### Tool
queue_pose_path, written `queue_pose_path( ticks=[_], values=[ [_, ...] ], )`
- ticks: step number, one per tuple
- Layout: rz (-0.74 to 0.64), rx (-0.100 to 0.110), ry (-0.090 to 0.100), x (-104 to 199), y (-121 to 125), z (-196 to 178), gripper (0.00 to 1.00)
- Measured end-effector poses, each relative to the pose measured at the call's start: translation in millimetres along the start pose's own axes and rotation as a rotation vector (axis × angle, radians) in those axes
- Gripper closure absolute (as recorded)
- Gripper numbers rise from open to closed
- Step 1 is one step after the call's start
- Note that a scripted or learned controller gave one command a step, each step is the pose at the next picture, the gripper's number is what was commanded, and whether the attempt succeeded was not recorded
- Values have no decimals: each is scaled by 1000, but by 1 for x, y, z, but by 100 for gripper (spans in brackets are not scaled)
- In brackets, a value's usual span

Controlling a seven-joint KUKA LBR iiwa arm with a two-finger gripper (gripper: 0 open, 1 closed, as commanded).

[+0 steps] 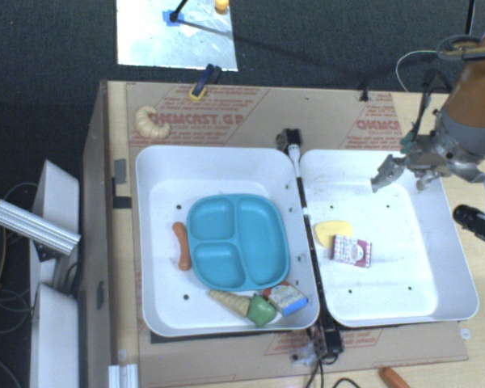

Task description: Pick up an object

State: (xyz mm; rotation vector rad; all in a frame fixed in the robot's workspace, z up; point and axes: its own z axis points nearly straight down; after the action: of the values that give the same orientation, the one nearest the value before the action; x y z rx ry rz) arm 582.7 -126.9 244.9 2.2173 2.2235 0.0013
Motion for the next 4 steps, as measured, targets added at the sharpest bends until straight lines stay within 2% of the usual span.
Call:
queue_pose_path(
  ticks=[1,2,3,4],
  values=[
    [2,2,1,11,-36,86,0],
    [1,-8,1,6,-36,156,0],
    [2,-17,-2,-6,-79,155,0],
    [0,-3,1,6,1,160,0]
  ],
)
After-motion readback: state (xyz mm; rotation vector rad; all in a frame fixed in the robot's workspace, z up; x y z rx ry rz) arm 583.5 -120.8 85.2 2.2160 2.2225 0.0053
